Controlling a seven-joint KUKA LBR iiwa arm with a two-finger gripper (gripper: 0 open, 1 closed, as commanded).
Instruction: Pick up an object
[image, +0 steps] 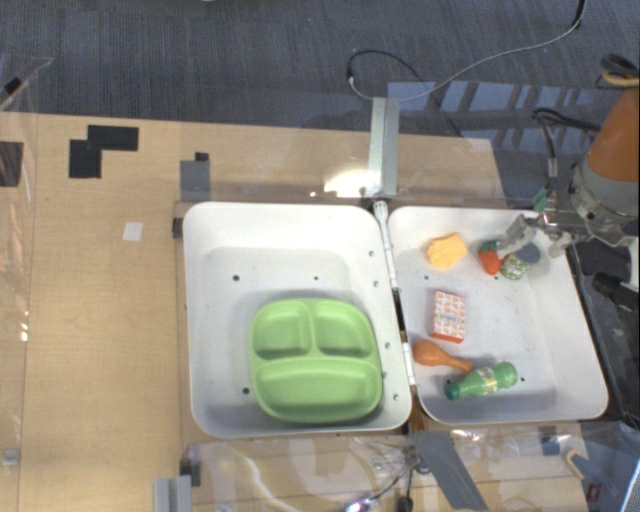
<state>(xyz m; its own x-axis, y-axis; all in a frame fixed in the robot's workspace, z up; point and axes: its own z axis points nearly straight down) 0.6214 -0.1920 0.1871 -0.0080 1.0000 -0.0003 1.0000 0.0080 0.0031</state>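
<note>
The gripper (517, 243) hung low at the two o'clock corner of the right bin (570, 330), apparently lined up for a grab at the small red-and-grey object (503, 260) just under it; whether it was spread or pinching, I could not tell. At its nine o'clock lay a yellow block (447, 250). A patterned box (449, 315), an orange piece (438, 353) and a green bottle (483, 380) sat toward six o'clock. The left bin (215, 300) held a green tray (315, 360).
</note>
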